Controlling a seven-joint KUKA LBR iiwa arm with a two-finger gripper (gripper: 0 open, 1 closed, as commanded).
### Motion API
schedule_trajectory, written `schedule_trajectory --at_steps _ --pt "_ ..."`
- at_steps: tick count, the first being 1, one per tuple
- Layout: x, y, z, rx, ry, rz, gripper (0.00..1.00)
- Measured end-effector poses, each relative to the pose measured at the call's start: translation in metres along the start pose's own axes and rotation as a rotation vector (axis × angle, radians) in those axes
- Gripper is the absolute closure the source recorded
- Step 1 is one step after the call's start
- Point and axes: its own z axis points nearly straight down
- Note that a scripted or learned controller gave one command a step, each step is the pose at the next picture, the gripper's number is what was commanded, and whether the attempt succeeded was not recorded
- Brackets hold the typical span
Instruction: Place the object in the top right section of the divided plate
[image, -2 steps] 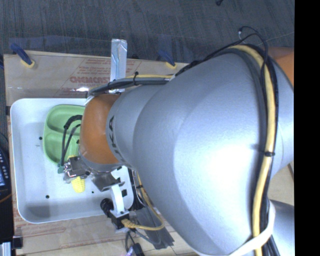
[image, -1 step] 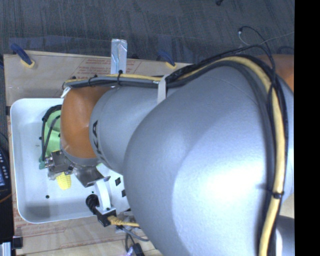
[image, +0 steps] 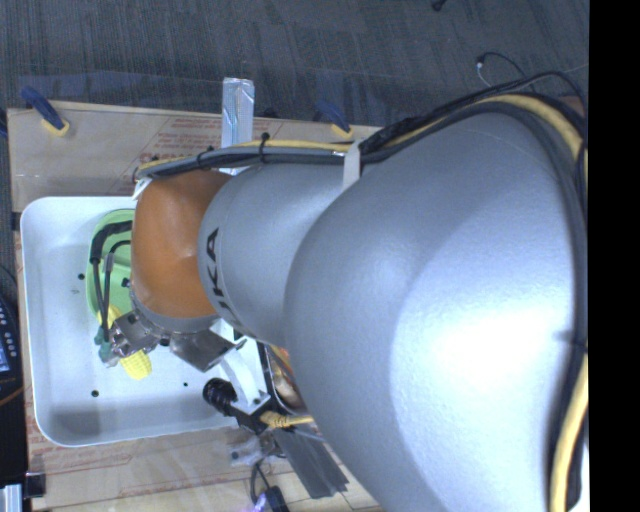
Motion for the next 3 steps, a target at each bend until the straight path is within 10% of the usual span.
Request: schedule_trajectory --at_steps 2,3 --pt "0.001 0.001 0.083 -0.002 -0.001 -0.331 1.0" --pt "-0.013 -0.005 0.028 -0.005 -0.002 -0.188 1.0"
